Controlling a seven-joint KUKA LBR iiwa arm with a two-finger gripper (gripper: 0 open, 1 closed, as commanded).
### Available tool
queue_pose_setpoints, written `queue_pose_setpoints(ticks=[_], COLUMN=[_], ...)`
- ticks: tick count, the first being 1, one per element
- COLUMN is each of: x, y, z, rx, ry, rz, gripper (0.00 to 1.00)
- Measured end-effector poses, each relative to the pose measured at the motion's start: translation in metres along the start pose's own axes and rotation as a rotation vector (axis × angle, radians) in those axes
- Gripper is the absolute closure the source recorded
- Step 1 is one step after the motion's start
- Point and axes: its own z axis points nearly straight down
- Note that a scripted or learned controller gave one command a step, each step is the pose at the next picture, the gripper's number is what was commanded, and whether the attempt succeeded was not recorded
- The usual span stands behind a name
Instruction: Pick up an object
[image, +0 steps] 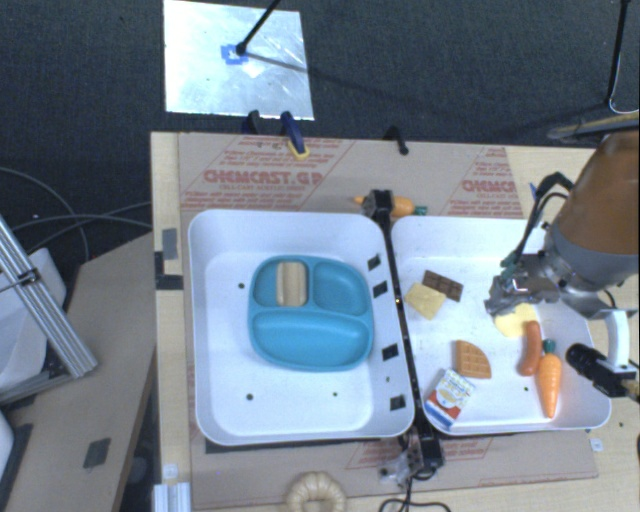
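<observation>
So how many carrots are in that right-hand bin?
2. One smaller carrot lies near the bin's right side, just below the robot's hand. A larger carrot lies right beside it, closer to the bin's front right corner. The arm may hide others.

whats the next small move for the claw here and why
Probably lower straight down. The claw sits above the pale yellow piece in the right bin, with nothing visibly between its fingers, and the carrot lies close beside, so sideways drift risks a bump.
</observation>
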Motion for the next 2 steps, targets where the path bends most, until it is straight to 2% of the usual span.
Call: queue_pose_setpoints(ticks=[1,2], x=[0.0,0.052], y=[0.001,0.028], z=[0.001,0.007], rx=[0.005,0.005], ry=[0.001,0.003], rz=[0.001,-0.006], gripper=[1.0,1.0])
